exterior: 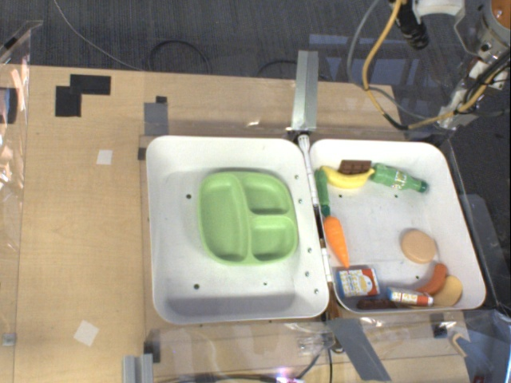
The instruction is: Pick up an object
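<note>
The right bin (447,162) holds the loose objects. A yellow banana (348,179) lies at its back with a small brown bar (355,166) against it and a green bottle (398,179) to its right. A green stick-like item (321,188) and an orange carrot (338,241) lie along the left wall. A round tan disc (418,246) sits toward the right. At the front are a red and blue packet (356,281), a red and white tube (408,298), a reddish sausage (433,278) and a tan lump (450,291). Part of the arm (487,38) with cables hangs above the bench's back right corner, beyond the bin.
The left bin (172,238) holds a green divided plate (247,217). A metal post (305,94) stands behind the seam between the bins. Yellow and grey cables (375,62) loop behind the right bin. Bare wooden bench (72,238) spreads to the left.
</note>
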